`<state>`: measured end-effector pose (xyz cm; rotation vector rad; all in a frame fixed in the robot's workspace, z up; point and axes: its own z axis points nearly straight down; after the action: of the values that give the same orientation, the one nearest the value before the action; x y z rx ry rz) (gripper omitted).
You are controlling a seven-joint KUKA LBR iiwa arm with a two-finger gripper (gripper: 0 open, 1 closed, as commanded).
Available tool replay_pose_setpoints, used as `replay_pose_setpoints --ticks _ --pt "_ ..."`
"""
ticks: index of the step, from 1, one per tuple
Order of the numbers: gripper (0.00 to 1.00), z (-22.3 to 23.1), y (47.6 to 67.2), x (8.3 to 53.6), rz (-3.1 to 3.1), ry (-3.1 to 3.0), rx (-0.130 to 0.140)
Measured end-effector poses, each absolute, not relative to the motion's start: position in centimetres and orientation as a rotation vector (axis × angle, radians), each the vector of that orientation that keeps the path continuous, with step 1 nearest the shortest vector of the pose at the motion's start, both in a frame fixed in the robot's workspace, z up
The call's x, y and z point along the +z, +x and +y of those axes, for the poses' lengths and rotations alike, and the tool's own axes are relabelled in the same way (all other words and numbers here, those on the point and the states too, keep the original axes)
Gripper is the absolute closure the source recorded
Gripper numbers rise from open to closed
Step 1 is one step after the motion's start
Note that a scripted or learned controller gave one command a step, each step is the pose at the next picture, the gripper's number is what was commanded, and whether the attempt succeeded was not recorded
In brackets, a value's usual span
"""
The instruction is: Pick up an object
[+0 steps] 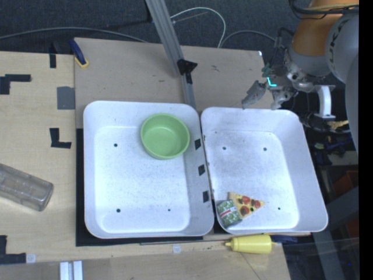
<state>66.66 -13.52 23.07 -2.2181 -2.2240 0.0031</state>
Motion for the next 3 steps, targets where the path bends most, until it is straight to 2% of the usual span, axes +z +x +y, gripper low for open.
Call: replay_pose_setpoints --ticks 3 --pt "0.0 -12.3 66.3 8.7 -2.225 -2.218 0.005"
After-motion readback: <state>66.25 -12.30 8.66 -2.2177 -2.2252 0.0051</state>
